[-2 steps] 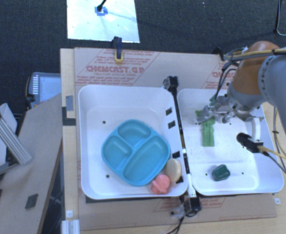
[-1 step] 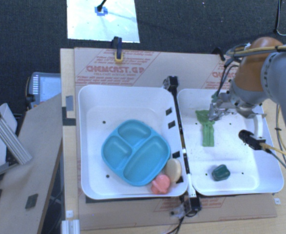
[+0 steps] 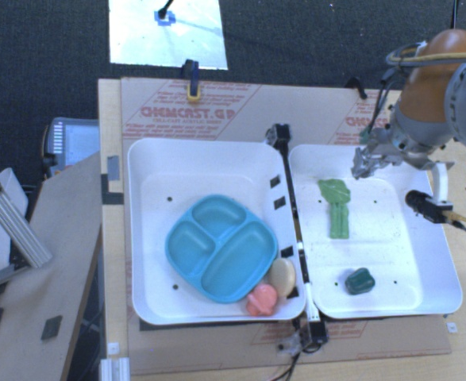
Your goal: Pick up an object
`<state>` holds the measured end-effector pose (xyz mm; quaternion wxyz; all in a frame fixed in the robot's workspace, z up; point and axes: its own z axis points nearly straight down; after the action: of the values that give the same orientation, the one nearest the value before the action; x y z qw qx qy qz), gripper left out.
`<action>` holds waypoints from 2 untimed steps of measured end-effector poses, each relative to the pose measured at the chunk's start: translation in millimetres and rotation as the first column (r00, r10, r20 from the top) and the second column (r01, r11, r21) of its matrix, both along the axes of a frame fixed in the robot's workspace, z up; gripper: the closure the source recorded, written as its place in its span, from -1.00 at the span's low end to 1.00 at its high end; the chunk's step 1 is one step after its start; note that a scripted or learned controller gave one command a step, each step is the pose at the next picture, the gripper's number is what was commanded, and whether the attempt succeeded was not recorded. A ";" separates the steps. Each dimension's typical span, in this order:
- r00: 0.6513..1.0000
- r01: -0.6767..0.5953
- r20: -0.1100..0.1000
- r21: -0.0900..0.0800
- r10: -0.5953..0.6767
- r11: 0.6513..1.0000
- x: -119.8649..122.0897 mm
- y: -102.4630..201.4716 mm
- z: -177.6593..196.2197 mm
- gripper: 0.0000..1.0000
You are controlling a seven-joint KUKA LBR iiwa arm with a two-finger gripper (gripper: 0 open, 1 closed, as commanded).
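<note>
The pincer (image 3: 363, 165) hovers at the right bin's (image 3: 423, 292) far edge, its grip state impossible to tell, near the light green toy (image 3: 337, 205), which it would best approach by descending squarely over the narrow stem.

Colours across the two white bins

Left bin (image 3: 149, 213): sky-blue divided plate (image 3: 221, 247), pink lump (image 3: 262, 300), cream lump (image 3: 282, 275); right bin (image 3: 431, 284): light-green long piece (image 3: 336, 206), dark-green pepper (image 3: 360, 281); grey arm (image 3: 455, 94), orange band, frame's upper right.
</note>
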<state>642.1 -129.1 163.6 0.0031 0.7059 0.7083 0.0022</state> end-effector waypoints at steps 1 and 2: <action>1.000 -0.001 -0.001 0.001 0.001 1.000 1.1 4.6 45.0 1.00; 1.000 -0.001 -0.002 0.001 0.001 1.000 2.3 4.6 73.8 1.00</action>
<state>644.5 -124.5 237.4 0.0020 0.7055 0.7087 0.0016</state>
